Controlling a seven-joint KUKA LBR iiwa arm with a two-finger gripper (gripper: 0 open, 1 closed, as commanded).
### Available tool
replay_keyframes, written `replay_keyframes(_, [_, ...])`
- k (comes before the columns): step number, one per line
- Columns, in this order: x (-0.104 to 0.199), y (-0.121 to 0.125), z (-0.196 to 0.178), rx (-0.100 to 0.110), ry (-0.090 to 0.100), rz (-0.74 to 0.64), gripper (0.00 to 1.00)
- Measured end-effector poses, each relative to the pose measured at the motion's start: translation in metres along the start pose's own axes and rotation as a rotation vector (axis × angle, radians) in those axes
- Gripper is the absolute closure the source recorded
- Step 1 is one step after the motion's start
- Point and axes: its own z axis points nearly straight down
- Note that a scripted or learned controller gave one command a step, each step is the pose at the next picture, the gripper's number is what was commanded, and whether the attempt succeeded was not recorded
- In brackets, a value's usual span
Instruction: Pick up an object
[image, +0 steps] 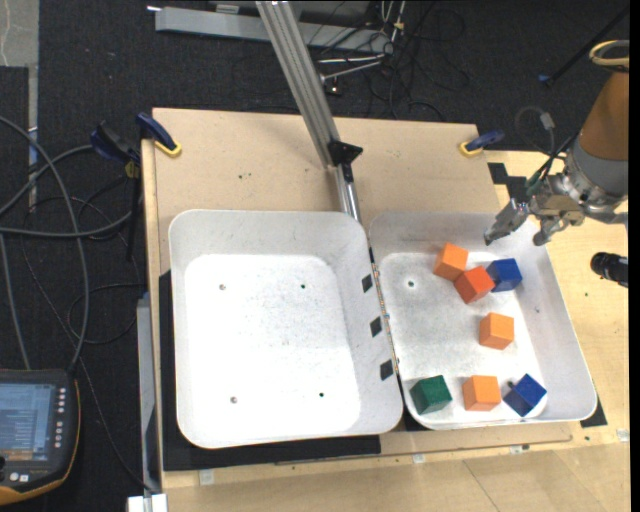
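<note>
Nearest the bench's front edge, right bin (570, 345): green cube (431, 393), orange cube (481, 391), blue cube (524, 394). Mid-bin: orange block (496, 329). Farther back, cluster of orange (451, 261), red (474, 284), blue (505, 274). Gripper (522, 231) hangs spread, empty, just beyond; cluster lies toward the front, slightly left.

Tablet (30, 432), cables (60, 215), blue clamps (150, 128).

Left bin (200, 250) floor lies open; seven blocks (480, 335) crowd the right bin (565, 330).
</note>
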Motion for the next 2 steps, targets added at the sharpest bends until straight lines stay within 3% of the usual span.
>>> replay_keyframes(1, [0.0,0.0,0.0,0.001,0.0,0.0,0.0])
replay_keyframes(2, [0.004,-0.002,0.064,0.005,0.002,0.0,0.0])
